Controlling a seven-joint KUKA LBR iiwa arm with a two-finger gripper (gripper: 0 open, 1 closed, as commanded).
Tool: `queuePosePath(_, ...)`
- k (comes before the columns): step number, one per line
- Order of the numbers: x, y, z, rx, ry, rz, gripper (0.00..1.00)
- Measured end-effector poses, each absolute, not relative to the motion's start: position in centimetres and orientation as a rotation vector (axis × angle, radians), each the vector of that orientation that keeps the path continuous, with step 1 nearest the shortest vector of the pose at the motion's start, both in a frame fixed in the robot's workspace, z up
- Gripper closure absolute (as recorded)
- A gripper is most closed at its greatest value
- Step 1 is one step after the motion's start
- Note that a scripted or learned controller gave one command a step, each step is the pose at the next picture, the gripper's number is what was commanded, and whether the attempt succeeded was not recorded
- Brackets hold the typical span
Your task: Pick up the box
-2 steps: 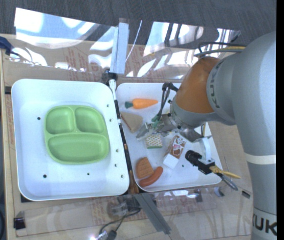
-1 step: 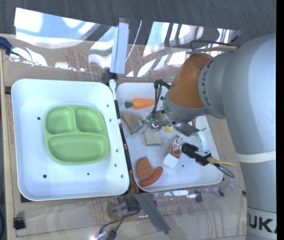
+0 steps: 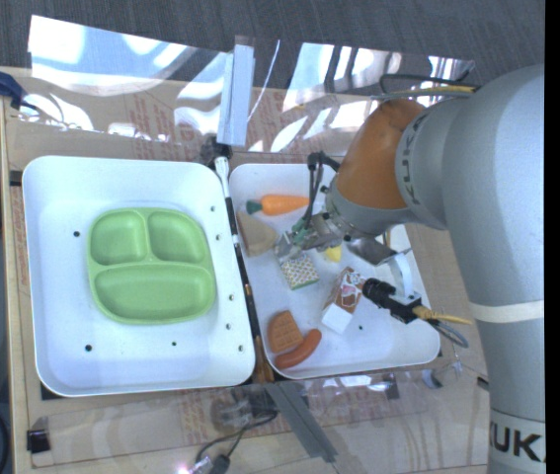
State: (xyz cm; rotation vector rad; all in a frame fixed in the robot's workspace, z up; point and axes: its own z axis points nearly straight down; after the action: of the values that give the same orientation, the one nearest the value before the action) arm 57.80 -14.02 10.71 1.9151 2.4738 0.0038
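Observation:
A small patterned green-and-white box [image 3: 300, 272] lies near the middle of the right bin [image 3: 403, 349]. My gripper [image 3: 302, 237] hangs just above the box's far edge, pointing down into the bin. Nothing shows between its fingers. A second small carton [image 3: 344, 302], brown and white, lies tilted to the right of the patterned box.
The right bin also holds an orange carrot [image 3: 282, 204] at the back, a tan piece [image 3: 256, 235] by the left wall, a yellow bit [image 3: 333, 255], a brown cookie [image 3: 280, 329] and a red sausage [image 3: 298, 350] at the front. The left bin [image 3: 42, 265] holds a green divided plate [image 3: 151, 265].

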Motion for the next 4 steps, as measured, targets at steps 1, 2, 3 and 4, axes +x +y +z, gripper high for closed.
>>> queuePosePath(1,57.8,-14.0,10.7,1.915,2.474,0.003,0.00)
queuePosePath(2,57.8,-14.0,11.7,1.911,2.474,0.004,1.00)
queuePosePath(3,57.8,-14.0,11.7,1.911,2.474,0.003,0.00)
queuePosePath(4,57.8,-14.0,9.6,1.849,2.534,0.003,0.00)
